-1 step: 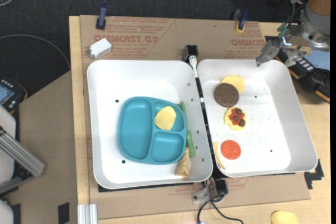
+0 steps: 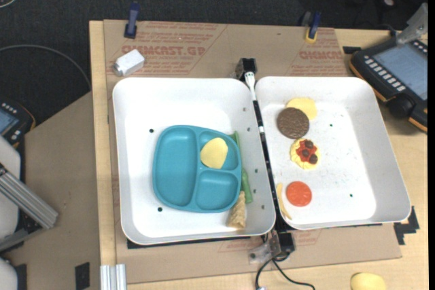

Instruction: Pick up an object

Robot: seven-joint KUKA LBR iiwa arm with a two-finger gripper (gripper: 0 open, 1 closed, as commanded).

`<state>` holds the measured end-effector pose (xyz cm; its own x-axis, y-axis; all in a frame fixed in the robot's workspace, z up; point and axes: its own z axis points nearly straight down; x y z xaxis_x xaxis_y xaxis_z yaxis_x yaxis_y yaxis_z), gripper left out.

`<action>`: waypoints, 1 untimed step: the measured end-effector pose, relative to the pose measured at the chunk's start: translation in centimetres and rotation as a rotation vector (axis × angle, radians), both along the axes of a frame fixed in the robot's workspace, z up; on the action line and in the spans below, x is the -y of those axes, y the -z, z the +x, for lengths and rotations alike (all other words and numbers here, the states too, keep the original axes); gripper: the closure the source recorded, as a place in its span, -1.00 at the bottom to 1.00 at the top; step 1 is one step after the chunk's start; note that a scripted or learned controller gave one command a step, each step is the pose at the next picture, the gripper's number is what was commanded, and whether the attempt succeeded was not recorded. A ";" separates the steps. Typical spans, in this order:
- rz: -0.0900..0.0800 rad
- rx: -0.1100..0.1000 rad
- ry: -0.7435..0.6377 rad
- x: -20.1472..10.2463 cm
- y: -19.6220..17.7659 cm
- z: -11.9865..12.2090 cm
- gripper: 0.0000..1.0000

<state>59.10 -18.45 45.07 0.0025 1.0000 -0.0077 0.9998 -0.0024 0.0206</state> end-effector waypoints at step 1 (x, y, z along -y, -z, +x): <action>0.003 -0.013 -0.004 -0.2 0.1 0.2 1.00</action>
